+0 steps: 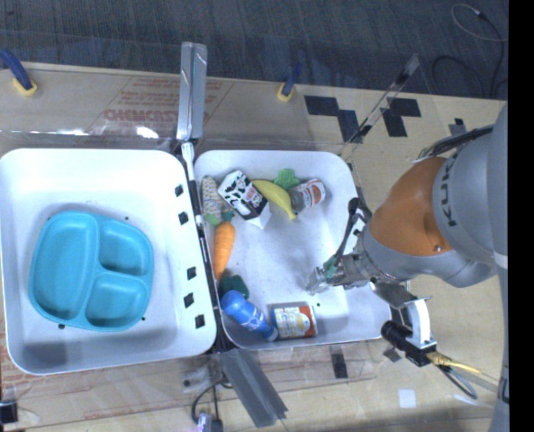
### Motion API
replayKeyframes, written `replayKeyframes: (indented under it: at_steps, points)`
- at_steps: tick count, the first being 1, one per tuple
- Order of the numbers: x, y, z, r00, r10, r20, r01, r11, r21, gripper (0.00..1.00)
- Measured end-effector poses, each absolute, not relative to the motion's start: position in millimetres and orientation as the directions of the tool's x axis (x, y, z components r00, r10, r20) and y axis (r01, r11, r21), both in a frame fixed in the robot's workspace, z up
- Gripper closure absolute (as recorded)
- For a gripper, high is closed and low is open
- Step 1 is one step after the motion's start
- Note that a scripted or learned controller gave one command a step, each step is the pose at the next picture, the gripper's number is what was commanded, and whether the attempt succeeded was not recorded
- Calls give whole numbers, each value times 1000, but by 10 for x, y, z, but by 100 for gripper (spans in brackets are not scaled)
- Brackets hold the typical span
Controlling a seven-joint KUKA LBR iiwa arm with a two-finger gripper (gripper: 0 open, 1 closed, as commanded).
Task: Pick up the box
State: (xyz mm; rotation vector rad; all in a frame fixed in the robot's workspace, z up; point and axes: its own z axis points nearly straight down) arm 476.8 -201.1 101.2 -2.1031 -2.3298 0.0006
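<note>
The box (242,193) is a small black-and-white patterned carton lying tilted at the back of the right bin (276,264), between a corn cob (211,199) and a banana (277,196). My gripper (326,277) hangs low over the bin's right part, near its front, well to the right of the box and nearer the camera. It is apart from the box. The grey arm with its orange band (411,223) reaches in from the right.
A carrot (222,246), a green toy (233,284), a blue bottle (246,315) and a red-labelled can (293,320) lie along the right bin's left and front. A small jar (310,193) and a green item (287,177) sit behind the banana. The left bin (14,196) holds a blue divided tray (91,268).
</note>
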Motion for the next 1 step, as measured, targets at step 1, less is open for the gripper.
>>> replayKeyframes:
  at_steps: [1]
  points:
    - [4768,-2011,1012,-102,995,2,995,102,-2,0]
